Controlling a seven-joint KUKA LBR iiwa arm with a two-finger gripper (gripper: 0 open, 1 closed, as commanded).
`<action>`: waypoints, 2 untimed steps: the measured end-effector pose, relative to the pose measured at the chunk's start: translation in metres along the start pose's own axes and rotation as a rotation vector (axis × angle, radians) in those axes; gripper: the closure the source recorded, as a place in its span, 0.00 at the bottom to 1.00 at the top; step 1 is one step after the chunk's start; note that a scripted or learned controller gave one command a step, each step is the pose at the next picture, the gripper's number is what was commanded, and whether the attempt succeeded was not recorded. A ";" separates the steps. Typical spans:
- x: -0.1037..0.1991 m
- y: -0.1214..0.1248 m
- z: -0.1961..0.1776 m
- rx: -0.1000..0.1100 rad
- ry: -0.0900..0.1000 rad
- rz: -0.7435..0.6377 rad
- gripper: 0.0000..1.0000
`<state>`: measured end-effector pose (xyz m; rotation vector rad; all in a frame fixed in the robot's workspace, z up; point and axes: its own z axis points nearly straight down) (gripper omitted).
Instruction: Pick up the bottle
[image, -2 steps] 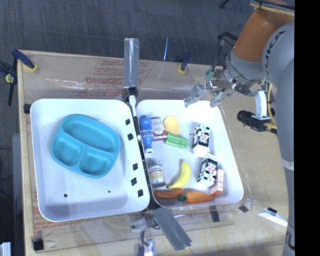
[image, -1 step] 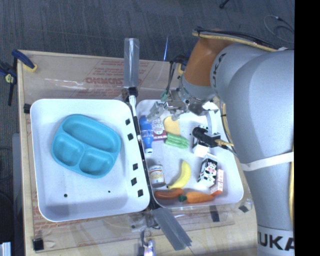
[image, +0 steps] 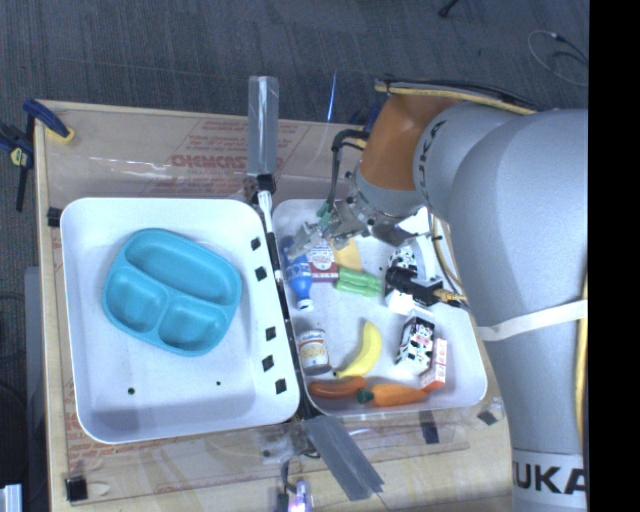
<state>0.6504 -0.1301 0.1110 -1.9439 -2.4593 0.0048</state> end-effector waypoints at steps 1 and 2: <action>-0.013 -0.051 0.013 -0.020 -0.008 0.159 0.00; 0.028 -0.068 0.019 -0.010 -0.017 -0.011 0.00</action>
